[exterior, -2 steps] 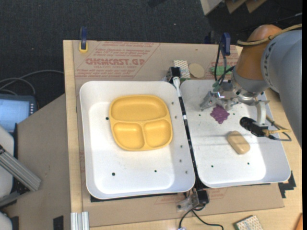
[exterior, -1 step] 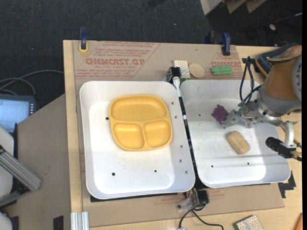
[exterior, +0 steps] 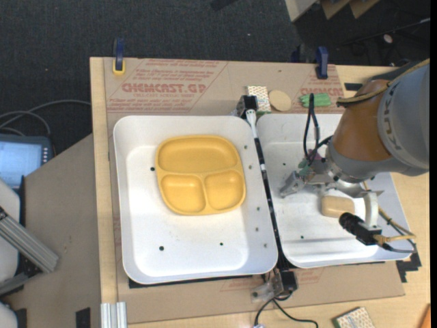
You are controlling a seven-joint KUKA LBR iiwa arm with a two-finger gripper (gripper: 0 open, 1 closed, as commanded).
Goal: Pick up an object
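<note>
Single frame, fixed overhead camera.

Arm (exterior: 382, 125): reaches in from the view's right, with the orange band above the wrist over the right bin (exterior: 311, 241).

Gripper (exterior: 290, 183): low over the right bin's floor, in its left half and pointing toward the wall shared by the two bins. State: cannot tell, since the wrist and cabling hide too much to call it released or clenched. Nothing is visibly held in it.

Candidate objects, placed from the gripper:
- Tan block (exterior: 336, 206): just beside the gripper, toward the view's right and a little nearer the bottom edge. It lies flat on the floor of the right bin, partly under the wrist. Contact with the gripper cannot be judged.
- Yellow plate (exterior: 201, 173): well apart from the gripper, toward the view's left and across the shared wall. It sits upright in the upper middle of the left bin (exterior: 140, 224). It has three compartments, one long and two small, and all are bare.

Surroundings: both bins rest on a brown board (exterior: 171, 80) printed with red lettering. Beyond the gripper, toward the view's top, a round disc (exterior: 279, 100) lies on the board outside the bins. Blue clamps (exterior: 119, 53) grip the board's far edge.
</note>
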